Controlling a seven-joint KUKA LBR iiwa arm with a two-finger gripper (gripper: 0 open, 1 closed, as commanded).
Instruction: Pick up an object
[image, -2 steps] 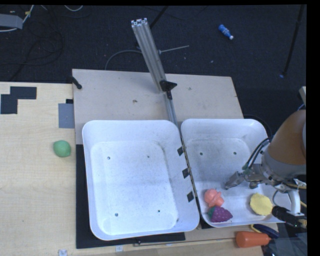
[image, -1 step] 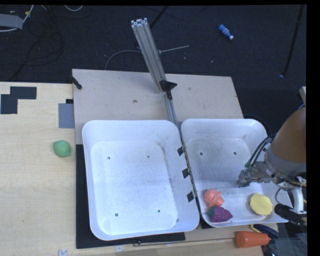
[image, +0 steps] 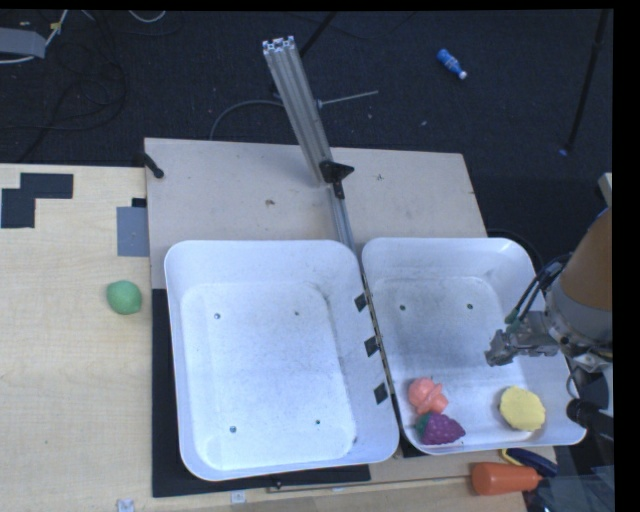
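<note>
Three small objects lie along the near side of the right bin (image: 440, 260): an orange-pink piece (image: 428, 394), a purple grape-like piece (image: 440, 429) just in front of it, and a yellow lump (image: 522, 408) near the near right corner. My gripper (image: 503, 352) hangs over the right side of this bin, above and slightly left of the yellow lump. Nothing shows between its fingertips. The arm's orange band (image: 600, 265) is at the right edge.
The left bin (image: 190, 262) adjoins the right one, joined by black clips (image: 371, 345). A green ball (image: 124, 297) rests on the wooden bench to the left. An orange object (image: 503, 478) lies outside the right bin's near edge. A metal rail (image: 305, 105) slants behind the bins.
</note>
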